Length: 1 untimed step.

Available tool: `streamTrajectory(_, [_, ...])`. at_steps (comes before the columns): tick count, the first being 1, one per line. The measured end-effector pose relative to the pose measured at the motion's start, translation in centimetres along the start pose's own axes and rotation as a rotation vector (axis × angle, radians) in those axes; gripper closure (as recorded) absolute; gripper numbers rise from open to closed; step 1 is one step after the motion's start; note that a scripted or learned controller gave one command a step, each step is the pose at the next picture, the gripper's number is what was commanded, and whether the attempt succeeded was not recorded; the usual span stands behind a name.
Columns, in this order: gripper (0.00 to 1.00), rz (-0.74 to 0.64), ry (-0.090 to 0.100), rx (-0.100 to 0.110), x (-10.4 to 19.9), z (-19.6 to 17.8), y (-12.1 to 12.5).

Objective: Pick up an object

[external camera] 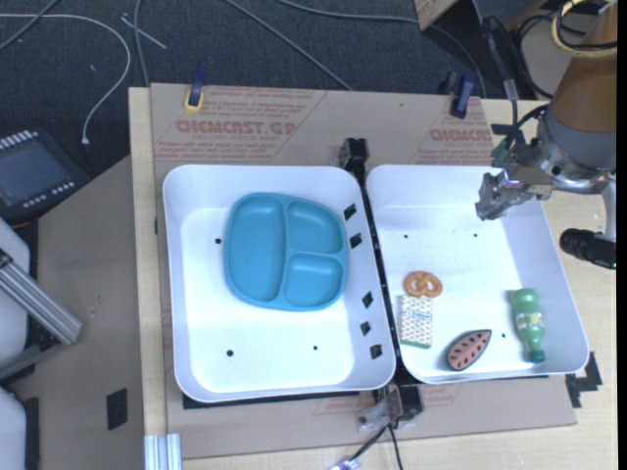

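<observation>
Objects for picking lie grouped in the right bin (pixel 549 253), toward its 6 o'clock edge: a pretzel (pixel 423 284), a small patterned packet (pixel 416 321) just below it, a brown leaf-shaped piece (pixel 467 350) at the packet's 4 o'clock, and a green bottle (pixel 527 323) lying on its side near the 4 o'clock corner. Pretzel and packet sit close, possibly touching; the bottle lies apart from the rest, which leaves room around it for a grasp.

The left bin (pixel 186 262) carries a blue divided plate (pixel 284 251), set flat near its centre. The two bins rest side by side on a cardboard-covered desk (pixel 245 125), with a row of black clips along their shared edge, presumably to keep them from sliding.

The tool (pixel 495 200) hangs over the right bin at about its 1 o'clock corner, well apart from all four objects. Nothing shows between its fingers. Whether they are spread or pressed together cannot be told; the tool is small and dark against the bin wall at this slant.

Judgement: the pick is not yet made. No object is lifted or contacted. The tool would need to travel toward 6 o'clock and descend. The pretzel and packet, being close together, carry some risk of a fouled or double grasp; the bottle may roll.
</observation>
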State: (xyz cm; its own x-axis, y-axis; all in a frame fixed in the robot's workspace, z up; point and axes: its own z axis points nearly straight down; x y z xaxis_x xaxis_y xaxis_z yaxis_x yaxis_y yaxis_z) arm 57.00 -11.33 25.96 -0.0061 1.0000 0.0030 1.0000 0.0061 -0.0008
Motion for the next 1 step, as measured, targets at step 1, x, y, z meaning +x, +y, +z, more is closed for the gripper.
streamTrajectory(1, [1.00, 0.000, 0.001, 0.003, 5.92, 0.57, -1.98])
